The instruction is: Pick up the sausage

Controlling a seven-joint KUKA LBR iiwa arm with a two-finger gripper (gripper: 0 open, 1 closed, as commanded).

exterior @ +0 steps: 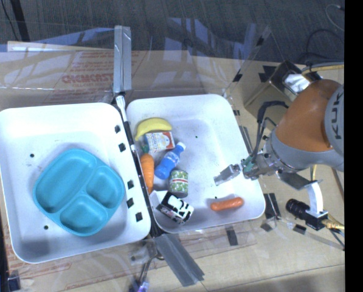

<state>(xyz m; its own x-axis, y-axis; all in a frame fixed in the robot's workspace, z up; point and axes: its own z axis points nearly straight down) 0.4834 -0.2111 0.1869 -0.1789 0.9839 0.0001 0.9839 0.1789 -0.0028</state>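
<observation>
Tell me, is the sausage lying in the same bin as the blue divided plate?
No, the sausage lies in the right bin, near its front right corner, while the blue divided plate sits in the left bin.

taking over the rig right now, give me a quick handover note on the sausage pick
Pincer: over the right bin, a little above the sausage in the camera view, holding nothing.
Sausage: lies flat near the right bin's front right corner, apart from the other items.
Nearby: small can, blue bottle and carrot sit further left in the same bin.
Done: nothing lifted.
Left: line up on the sausage, close on it, lift.
</observation>
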